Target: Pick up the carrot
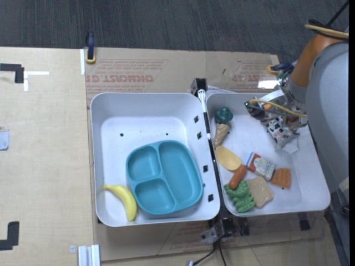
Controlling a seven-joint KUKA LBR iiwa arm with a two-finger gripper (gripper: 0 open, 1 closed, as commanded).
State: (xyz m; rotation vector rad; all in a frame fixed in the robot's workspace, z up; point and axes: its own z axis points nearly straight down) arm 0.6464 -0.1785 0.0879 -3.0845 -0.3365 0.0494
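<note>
The carrot (238, 176) is a short orange-red stick lying at a slant in the right bin (310, 198), near that bin's left wall. Its lower end touches a green bumpy piece (239, 197). The gripper (282, 131) hangs over the upper right part of the same bin, below the arm's orange band. It is well up and to the right of the carrot, apart from it, with cables and wrist parts crowding the view around it.
Around the carrot lie a pale yellow oval slice (228, 158), a small carton (262, 166), an orange wedge (281, 177), a bread slice (259, 191) and an ice cream cone (223, 124). The left bin (111, 115) holds a teal divided plate (164, 176) and a banana (125, 200).
</note>
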